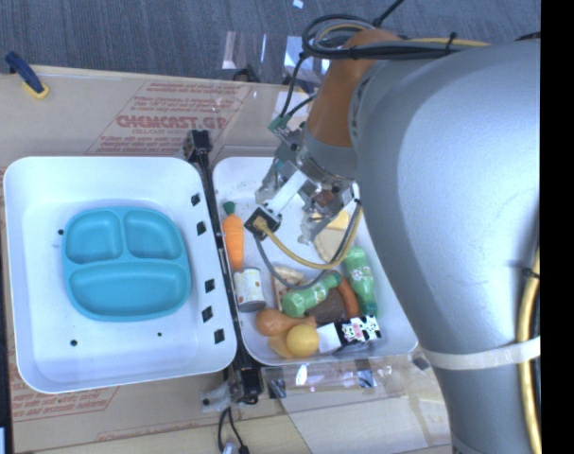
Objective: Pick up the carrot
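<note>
presently the pincer [285, 200] hangs just right of the carrot [234, 240], its state cannot be told; advise shifting left, aligning along the carrot, then descending.

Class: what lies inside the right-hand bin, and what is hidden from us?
The right bin holds a carrot, small can, two green bottles, and yellow fruit. The arm covers the bin's right part, so anything there is unseen.

1. A robotics lab or test cell: a large grey industrial arm [457, 206] with exposed cables reaches over the surface [126, 121].
2. Two white bins [31, 253] sit clamped together on cardboard.
3. Grey carpet [126, 8] lies beyond.
</note>
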`<state>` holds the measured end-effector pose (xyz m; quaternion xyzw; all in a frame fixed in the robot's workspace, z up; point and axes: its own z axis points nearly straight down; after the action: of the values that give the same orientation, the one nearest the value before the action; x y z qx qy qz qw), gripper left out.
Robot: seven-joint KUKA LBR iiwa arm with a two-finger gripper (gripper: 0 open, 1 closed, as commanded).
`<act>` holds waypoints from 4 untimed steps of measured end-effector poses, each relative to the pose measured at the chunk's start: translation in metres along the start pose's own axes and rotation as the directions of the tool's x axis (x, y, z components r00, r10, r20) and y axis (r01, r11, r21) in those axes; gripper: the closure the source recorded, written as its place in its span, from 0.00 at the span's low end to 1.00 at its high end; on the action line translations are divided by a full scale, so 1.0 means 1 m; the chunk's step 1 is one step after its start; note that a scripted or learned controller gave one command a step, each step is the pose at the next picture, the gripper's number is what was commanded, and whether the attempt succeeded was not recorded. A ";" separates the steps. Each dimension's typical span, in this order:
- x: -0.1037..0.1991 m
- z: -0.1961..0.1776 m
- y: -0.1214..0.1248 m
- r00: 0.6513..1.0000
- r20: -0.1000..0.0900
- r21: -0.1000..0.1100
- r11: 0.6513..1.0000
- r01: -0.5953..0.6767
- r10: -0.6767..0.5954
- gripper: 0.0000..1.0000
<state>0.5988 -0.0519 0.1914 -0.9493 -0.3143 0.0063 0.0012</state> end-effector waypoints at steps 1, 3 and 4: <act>0.003 0.001 -0.009 0.996 0.001 0.002 0.996 -0.094 0.094 0.00; 0.015 -0.049 0.035 0.993 -0.006 0.002 0.993 -0.121 0.121 0.00; 0.028 0.001 -0.011 0.994 -0.003 0.006 0.994 0.105 -0.105 0.00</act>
<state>0.6146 -0.0266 0.1901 -0.9315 -0.3638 0.0061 0.0050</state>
